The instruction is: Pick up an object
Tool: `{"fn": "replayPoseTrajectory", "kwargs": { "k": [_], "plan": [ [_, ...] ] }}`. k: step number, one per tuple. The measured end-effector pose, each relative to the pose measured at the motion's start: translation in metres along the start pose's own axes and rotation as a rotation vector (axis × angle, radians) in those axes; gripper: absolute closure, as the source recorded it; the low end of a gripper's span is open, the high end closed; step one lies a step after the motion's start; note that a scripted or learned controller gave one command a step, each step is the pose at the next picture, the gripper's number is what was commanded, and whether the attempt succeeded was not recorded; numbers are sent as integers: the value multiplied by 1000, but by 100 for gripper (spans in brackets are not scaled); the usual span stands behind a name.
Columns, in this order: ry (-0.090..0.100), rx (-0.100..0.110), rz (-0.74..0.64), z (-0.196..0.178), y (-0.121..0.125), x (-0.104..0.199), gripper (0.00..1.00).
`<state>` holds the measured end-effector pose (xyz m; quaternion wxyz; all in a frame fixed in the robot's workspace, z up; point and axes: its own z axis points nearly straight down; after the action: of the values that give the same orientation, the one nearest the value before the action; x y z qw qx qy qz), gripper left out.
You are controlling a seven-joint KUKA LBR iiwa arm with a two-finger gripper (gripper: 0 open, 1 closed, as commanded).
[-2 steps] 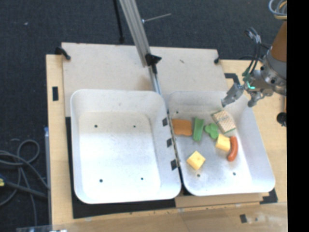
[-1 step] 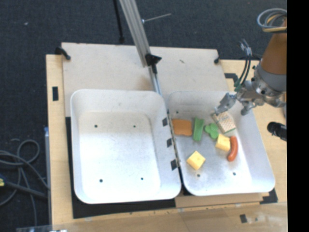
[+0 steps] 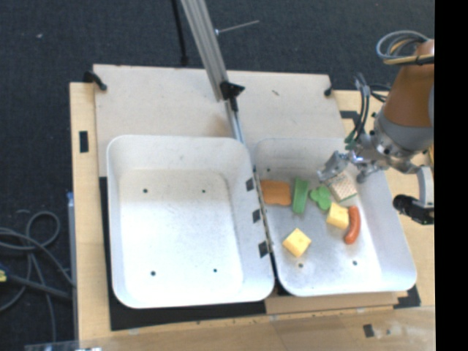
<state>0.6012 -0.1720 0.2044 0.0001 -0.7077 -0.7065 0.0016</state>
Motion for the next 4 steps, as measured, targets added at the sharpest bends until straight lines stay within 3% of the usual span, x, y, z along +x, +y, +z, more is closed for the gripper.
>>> {"fn": "replayPoseTrajectory", "kwargs": {
  "k": [1, 2, 3, 4],
  "plan": [
    [0, 1, 0, 51, 6, -9, 0],
    [-1, -7, 3, 36, 8, -10, 100],
    [-1, -11, -4, -28, 5, -10, 100],
    [0, -9, -5, -67, 6, -11, 100]
  ]
}}
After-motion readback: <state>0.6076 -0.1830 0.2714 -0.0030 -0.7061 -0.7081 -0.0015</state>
